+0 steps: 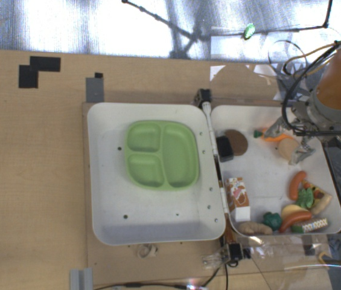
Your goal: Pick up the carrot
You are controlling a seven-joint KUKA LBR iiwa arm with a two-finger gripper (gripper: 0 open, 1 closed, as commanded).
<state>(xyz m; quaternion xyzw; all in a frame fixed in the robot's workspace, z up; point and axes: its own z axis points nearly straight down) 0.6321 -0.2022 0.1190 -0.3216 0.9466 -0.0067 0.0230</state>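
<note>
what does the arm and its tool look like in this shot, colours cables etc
The arm enters from the right: a rounded orange band above a grey wrist section. Several thin black cables loop loosely around the wrist. Below it sits the tool, a small metallic grey piece with slim pale fingers. No markings are readable.

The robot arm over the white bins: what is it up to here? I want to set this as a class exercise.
A grey and orange arm reaches from the right into the right bin, which holds toy food. Its end effector sits at the bin's far end, right over the carrot, an orange piece with a green top. Whether it has gripped the carrot cannot be told. The left bin holds a green divided plate.
</note>
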